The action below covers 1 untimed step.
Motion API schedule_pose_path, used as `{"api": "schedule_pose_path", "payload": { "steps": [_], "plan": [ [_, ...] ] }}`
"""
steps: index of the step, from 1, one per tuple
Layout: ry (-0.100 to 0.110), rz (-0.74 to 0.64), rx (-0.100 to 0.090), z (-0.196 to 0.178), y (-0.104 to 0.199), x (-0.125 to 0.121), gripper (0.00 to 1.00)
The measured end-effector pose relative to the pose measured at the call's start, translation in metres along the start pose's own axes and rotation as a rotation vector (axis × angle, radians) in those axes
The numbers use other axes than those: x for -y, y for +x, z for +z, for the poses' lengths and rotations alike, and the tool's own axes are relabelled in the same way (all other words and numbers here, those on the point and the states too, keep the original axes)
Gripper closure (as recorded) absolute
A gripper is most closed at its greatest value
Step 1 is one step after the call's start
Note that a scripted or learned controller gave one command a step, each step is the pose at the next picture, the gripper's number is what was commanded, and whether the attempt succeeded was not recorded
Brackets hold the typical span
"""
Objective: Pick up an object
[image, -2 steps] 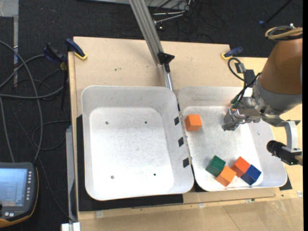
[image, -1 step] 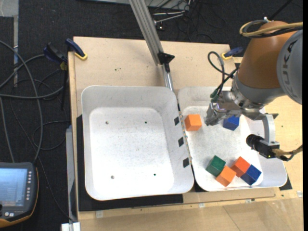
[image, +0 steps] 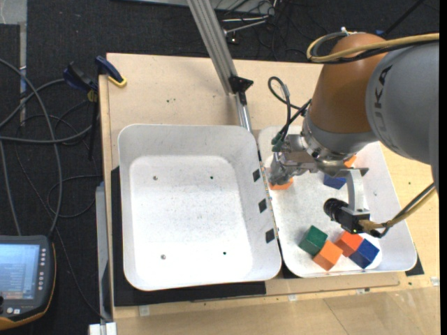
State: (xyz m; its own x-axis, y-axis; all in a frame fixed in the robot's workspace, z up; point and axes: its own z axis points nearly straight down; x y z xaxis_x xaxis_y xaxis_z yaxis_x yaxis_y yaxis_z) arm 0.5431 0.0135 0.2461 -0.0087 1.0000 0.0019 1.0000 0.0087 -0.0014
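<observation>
Hovering my gripper (image: 281,169) over an orange block (image: 280,183), right bin (image: 398,257).
Can't tell its grip state; green block (image: 313,240) sits nearby.

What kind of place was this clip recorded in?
Most likely a robotics lab bench: a KUKA arm reaches over two white bins on a wooden bench, with loose cables and a teach pendant on the dark floor.
</observation>
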Motion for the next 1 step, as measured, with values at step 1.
{"api": "schedule_pose_path", "payload": {
  "steps": [1],
  "plan": [
    [0.000, 0.001, 0.001, 0.0137, 0.0501, -0.0088, 1.00]
  ]
}}
